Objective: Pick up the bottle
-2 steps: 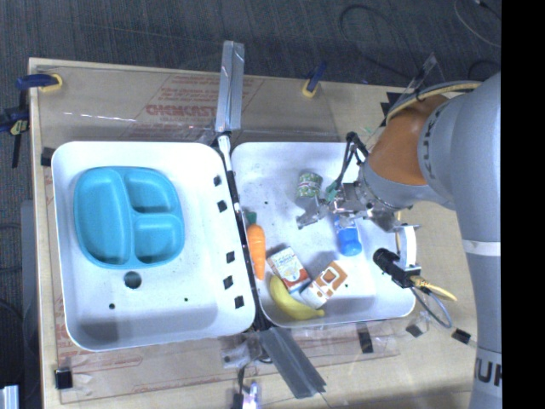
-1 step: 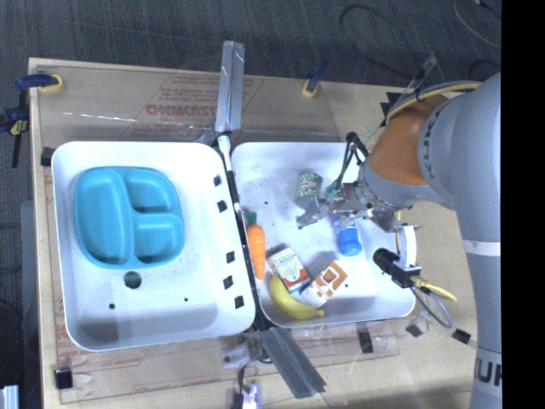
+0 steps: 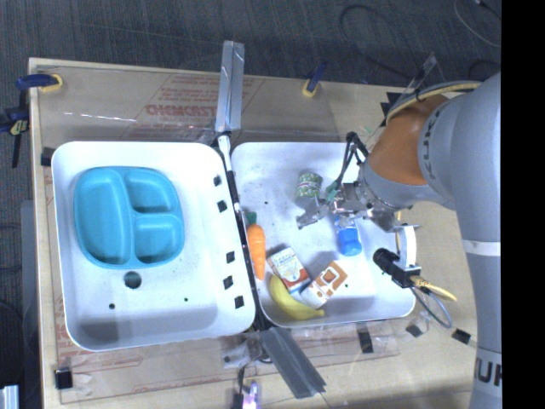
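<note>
- Camera view: the gripper (image 3: 328,211) is down inside the right bin (image 3: 272,164), reaching in from the right under the grey arm (image 3: 464,156) with its orange band.
- The bottle (image 3: 348,239), small with a blue end, lies in the right half of that bin, just beside the gripper on its near-right side and tucked partly under the wrist hardware.
- Progress, as I read it: the approach is done and the pick is not. The bottle looks to be resting on the bin floor, not lifted, and I can't see it between the fingers.
- The finger state — I cannot tell. A metallic finger part pokes out toward the left, but the gap is hidden from this angle.
- Above the gripper sits a small crumpled green can (image 3: 308,184), close to the fingers, so there's a real chance of closing on the wrong thing.
- Lower in the bin, well below the gripper: a carrot (image 3: 256,249), a small carton (image 3: 289,266), a banana (image 3: 292,302) and a little box (image 3: 328,281), clustered together.
- The left bin (image 3: 77,313) holds a blue divided tray (image 3: 128,216), well apart from the action.
- Still to do, in my judgement: line up on the bottle, close on it, raise it clear.
</note>
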`<state>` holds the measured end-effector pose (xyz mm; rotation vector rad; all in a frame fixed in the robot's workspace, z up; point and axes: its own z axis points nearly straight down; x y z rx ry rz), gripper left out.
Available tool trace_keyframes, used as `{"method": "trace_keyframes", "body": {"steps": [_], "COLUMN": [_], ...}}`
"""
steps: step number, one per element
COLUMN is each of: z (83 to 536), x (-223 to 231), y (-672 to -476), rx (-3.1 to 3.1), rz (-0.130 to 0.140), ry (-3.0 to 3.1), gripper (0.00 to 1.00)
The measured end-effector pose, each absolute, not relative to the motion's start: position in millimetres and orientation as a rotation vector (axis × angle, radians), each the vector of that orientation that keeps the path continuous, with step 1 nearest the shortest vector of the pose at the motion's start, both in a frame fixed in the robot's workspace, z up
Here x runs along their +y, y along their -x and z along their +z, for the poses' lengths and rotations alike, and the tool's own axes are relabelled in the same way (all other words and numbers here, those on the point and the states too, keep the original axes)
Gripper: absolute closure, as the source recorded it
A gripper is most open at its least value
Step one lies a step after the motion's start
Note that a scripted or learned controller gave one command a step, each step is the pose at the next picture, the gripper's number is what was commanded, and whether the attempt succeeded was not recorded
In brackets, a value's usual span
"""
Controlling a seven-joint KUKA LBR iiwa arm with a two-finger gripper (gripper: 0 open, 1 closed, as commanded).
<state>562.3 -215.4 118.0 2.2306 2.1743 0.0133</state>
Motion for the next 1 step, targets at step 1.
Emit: {"method": "trace_keyframes", "body": {"steps": [1], "z": [118.0], "x": [-215.4], "y": [-562.3], "rx": [2.174], "rz": [0.013], "ry": [-2.231], "gripper": [0.0]}}
